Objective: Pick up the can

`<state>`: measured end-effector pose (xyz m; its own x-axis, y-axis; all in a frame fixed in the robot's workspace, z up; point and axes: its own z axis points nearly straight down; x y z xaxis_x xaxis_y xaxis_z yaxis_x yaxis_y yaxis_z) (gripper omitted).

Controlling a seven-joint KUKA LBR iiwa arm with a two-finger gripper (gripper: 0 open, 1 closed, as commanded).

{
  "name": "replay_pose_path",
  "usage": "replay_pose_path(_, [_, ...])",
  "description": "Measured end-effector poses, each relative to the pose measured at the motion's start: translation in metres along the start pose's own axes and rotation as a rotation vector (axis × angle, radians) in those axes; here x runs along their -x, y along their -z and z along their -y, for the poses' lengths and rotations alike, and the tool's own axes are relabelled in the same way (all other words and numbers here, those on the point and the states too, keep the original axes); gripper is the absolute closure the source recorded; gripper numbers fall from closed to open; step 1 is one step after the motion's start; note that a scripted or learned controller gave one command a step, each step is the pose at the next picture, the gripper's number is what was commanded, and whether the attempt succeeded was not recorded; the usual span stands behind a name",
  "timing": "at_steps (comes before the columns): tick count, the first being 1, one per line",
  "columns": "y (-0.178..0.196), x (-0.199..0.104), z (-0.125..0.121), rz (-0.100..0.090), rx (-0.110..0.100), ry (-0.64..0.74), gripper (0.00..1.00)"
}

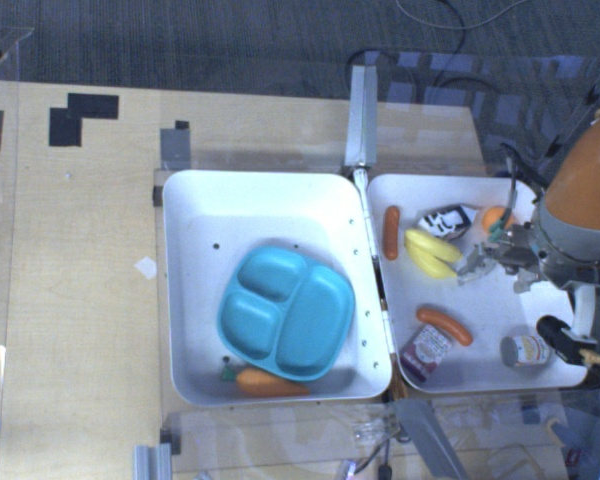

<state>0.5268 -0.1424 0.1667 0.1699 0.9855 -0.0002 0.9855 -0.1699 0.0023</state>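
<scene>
A grey arm with an orange band [592,173] reaches in from the right edge and leans over the right-hand shallow white bin [485,368], its wrist bent toward the bin's upper middle. The metal two-finger gripper [473,264] hangs low just beside a bunch of yellow bananas [430,251]; its fingers stand slightly apart with nothing seen between them, though the view is too small to be sure of the gap.

The small silver can with a pale label [525,350] lies on its side near the right bin's lower right corner, well apart from the gripper and just left of a black part of the arm's hardware. Its label carries dark and yellowish marks, too blurred to read.

Elsewhere in that bin: a dark red pouch with a white label [427,351] at the lower left, print illegible; an orange-red sausage [444,325] touching its upper edge; a second sausage [391,232] standing lengthwise by the left wall; a black-and-white patterned object [447,220] above the bananas; and a small orange item [493,216] with a green bit beside it.

The left-hand white bin [195,218] holds a blue three-compartment plastic tray [286,311], with an orange carrot [270,383] tucked under its lower edge.
</scene>
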Motion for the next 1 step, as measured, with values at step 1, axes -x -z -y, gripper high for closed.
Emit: replay_pose_path(1, [-0.0698, 0.0467, 0.0118, 0.000, -0.004, -0.077, 0.00])
